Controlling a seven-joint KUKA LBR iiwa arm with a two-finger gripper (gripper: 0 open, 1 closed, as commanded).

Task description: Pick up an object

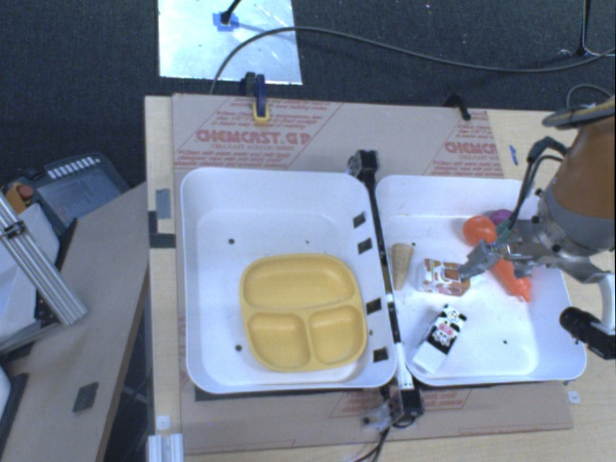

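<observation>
The end effector (478, 261) hangs low in the right bin (481, 366), reaching in from three o'clock, its tip just beside the small brown-and-white packet (444, 276) lying near the bin's middle. Whether it is released or clenched cannot be told from this slant, and nothing is seen caught in it. Around it lie other candidates: an orange ball (478, 228) at about twelve o'clock of the tip, an orange carrot-like piece (513, 279) toward four o'clock, a cone (400, 263) at nine o'clock against the divider, and a black-and-white carton (441, 337) at seven o'clock. The left bin (207, 258) holds a yellow divided tray (301, 311). To do this well, I judge the arm should centre squarely over one item, most likely the packet, descend until it straddles it, and close before lifting, keeping clear of the ball and the carrot piece.
</observation>
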